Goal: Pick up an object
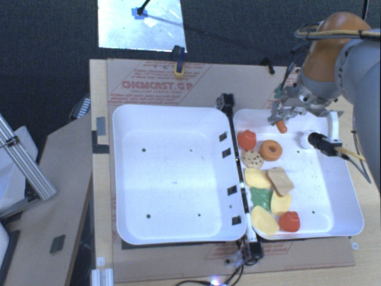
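My gripper hangs over the back of the right bin, above its floor. A small orange piece sits between its fingertips, and the fingers are shut on it. Below it, along the bin's left side, lie a red tomato-like piece, an orange doughnut, a speckled cookie, a tan bread slice, a green piece, yellow pieces and a red piece.
The left bin lies beside the right one, with a black divider strip between them. The grey arm enters from the upper right. A shiny metal plate lies beyond the bench.
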`<control>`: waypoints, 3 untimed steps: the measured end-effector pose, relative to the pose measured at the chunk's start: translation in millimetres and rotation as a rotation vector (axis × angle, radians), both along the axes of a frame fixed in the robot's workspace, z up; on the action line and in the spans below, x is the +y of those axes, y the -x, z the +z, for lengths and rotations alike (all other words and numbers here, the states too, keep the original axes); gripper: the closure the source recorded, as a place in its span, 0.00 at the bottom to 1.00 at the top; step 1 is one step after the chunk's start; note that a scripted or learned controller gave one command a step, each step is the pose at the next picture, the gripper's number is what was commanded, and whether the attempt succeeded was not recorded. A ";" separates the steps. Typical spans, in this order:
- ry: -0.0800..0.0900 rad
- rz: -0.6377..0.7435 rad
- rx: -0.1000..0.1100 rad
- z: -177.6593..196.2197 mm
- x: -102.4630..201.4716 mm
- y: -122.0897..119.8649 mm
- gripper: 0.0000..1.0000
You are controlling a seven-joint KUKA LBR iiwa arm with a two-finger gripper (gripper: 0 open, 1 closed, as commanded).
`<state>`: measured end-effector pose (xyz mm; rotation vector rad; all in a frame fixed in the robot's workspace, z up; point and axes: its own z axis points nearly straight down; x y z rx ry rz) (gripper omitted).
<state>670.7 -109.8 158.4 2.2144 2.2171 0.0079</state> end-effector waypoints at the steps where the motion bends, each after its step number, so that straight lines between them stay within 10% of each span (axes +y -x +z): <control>1: 0.002 0.004 -0.013 175.7 -2.6 -0.6 1.00; 3: -0.005 0.007 0.019 30.9 66.1 43.3 1.00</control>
